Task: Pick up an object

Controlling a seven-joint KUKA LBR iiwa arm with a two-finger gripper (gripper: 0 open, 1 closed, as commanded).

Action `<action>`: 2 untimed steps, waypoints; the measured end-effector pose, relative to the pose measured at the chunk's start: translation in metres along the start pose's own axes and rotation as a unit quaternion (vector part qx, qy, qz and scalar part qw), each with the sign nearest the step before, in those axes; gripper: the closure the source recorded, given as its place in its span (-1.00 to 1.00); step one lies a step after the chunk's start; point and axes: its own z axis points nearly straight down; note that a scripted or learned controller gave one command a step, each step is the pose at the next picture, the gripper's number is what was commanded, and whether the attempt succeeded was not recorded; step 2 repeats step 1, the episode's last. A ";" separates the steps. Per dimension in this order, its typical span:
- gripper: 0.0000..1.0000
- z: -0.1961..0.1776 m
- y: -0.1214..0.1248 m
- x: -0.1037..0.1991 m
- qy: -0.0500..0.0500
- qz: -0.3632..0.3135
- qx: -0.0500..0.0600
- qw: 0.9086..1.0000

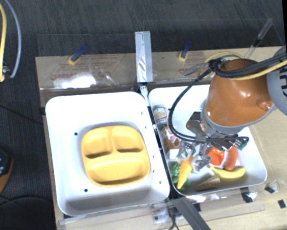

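- The arm's orange band [237,95] overhangs the right bin [258,174], leaving little open room above it.
- The gripper [200,154] sits low among the toy food; whether it is released or clenched, I cannot tell.
- Crowded near the front rim: 1 carrot [184,171], 1 banana [229,173], 1 red pepper [217,156].
- The left bin [65,144] holds 1 smooth yellow 3-compartment tray [115,155], with bare floor around it.

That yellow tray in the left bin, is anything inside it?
Nothing that I can see. The yellow tray lies flat in the left bin, its three compartments bare. The tray hides whatever may lie beneath it.
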 end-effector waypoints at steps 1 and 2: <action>1.00 -0.061 -0.053 -0.015 -0.001 -0.102 0.000 0.995; 1.00 -0.061 -0.053 -0.015 -0.001 -0.102 0.000 0.995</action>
